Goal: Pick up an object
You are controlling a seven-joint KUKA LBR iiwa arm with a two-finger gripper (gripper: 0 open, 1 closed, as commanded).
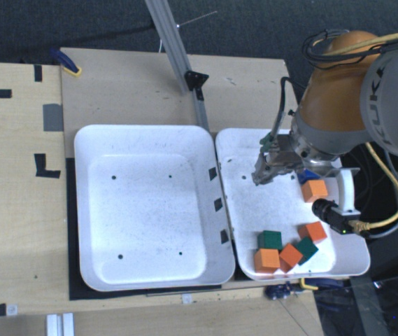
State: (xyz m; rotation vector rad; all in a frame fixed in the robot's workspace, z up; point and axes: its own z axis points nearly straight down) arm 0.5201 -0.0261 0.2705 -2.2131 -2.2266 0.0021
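My gripper (264,175) hangs over the upper middle of the right bin (249,200), its dark fingers pointing down and to the left. Nothing shows between the fingers. An orange block (315,190) lies just right of the gripper, with a bit of blue beside it. At the bin's near end sits a cluster of blocks: a green one (270,239), an orange one (266,260), another orange one (291,255), a dark green one (306,250) and an orange one (313,231).
The left bin (146,205) stands beside the right one, their rims touching. A slanted metal pole (174,44) crosses the bench behind the bins. The arm's orange band (335,96) and cables fill the upper right.
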